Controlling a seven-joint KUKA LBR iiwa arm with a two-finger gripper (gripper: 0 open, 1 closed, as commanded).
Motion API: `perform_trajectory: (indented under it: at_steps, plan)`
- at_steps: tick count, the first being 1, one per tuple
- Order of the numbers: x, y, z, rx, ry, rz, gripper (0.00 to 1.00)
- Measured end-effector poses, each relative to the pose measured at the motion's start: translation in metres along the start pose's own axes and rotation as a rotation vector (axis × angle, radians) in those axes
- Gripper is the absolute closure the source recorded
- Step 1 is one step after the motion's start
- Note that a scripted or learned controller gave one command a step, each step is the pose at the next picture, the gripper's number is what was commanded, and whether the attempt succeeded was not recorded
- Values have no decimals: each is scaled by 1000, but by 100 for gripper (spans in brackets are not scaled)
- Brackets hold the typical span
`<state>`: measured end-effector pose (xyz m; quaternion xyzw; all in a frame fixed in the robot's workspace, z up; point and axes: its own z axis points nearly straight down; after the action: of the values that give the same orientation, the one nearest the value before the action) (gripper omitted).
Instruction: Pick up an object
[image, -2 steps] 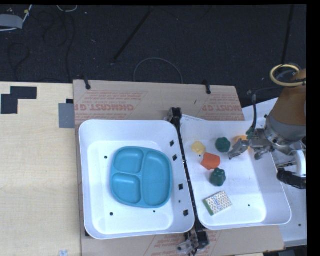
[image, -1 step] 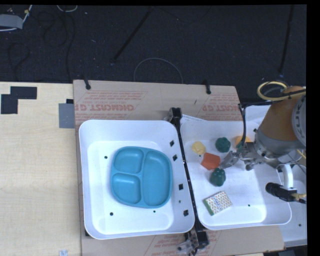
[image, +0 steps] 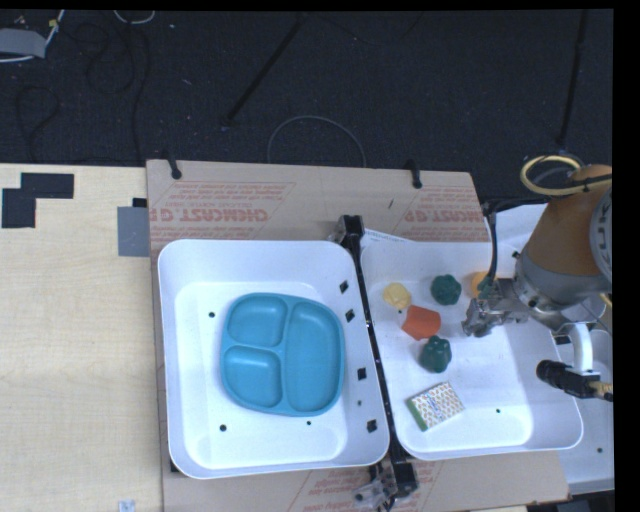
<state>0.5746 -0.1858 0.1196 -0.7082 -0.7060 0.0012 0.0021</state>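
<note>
Now my gripper (image: 478, 322) hangs low near the right bin's (image: 540, 432) right edge; how my fingers stand I cannot tell. Nearest are the orange block (image: 422, 322) and green pieces (image: 435, 353), mid-bin. I should centre over one, then descend straight.

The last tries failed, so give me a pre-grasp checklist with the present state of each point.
1. Pincer is over the right bin: ok.
2. Pincer holds nothing yet: cannot tell, too small to see.
3. Targets within the right bin: ok. Orange block, yellow piece, two dark green pieces, patterned pad.
4. Pieces apart enough for a clean grasp: not ok, orange block and lower green piece nearly touch.
5. Blue plate lies in the left bin, away from the arm: ok.
</note>
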Motion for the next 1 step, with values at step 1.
perform_trajectory:
  at_steps: [1]
  plan:
    - [-5, 8, -59, -8, -3, -4, 100]
